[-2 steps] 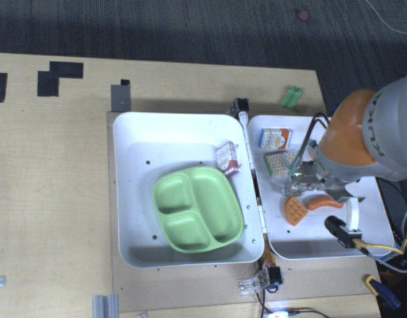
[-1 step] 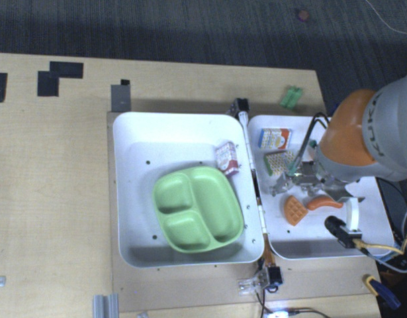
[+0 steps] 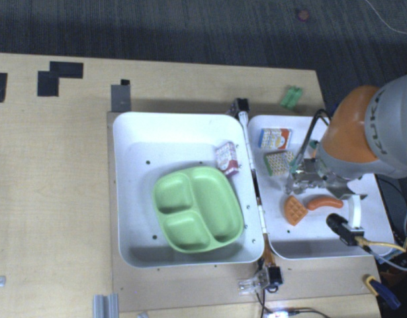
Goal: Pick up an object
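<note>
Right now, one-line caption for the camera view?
Arm's pincer low in right bin beside waffle and hot dog; green plate in left bin.

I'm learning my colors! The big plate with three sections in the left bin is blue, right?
Not quite. The camera view shows the divided plate in the left bin is light green, not blue. It does have three sections.

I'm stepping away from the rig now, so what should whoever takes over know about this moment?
Hand: low in the right bin, above the waffle piece and orange sausage; whether it grips anything cannot be told.
Also in the right bin: a small carton, a mesh-patterned item.
Left bin: green divided plate, small packet.
Done: nothing seen lifted.
Left: grasp and raise one object.
</note>
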You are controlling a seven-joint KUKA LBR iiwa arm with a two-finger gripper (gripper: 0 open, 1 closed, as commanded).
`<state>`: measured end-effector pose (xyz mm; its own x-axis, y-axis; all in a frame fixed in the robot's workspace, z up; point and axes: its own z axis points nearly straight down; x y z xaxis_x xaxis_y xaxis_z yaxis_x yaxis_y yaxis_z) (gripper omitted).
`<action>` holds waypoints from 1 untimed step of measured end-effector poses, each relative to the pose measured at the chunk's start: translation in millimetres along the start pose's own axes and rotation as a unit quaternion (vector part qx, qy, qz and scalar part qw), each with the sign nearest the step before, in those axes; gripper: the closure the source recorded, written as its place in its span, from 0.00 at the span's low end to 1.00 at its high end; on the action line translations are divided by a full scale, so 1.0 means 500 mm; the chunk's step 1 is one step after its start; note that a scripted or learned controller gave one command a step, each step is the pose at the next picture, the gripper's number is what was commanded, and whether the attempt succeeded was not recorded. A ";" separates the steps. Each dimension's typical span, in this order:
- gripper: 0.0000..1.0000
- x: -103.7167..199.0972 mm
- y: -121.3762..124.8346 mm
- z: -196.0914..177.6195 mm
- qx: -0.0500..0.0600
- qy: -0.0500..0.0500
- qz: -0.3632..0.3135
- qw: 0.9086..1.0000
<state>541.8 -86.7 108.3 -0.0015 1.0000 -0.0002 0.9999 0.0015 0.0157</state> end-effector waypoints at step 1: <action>0.00 0.000 0.000 0.000 0.000 0.000 0.000 1.000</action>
